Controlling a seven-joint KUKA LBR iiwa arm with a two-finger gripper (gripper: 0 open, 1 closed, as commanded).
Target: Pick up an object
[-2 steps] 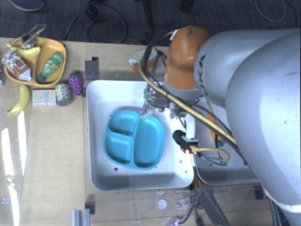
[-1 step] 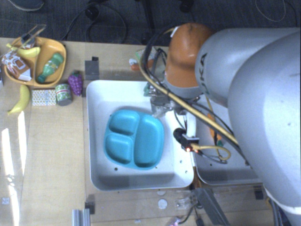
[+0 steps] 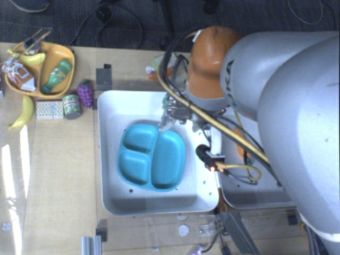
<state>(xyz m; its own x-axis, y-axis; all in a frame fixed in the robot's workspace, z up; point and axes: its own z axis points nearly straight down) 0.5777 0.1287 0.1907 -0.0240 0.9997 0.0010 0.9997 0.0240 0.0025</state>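
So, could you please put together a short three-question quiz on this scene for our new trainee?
1. True or false: the blue divided plate lies in the left white bin.
2. Which sits beside the purple grapes on the bench? A) a small can B) a spoon C) a mug
3. Fill in: the gripper is above the plate's ____ edge (far or near).

Key: 1 true. 2 A. 3 far; it hangs by the plate's upper rim, with nothing visibly held.
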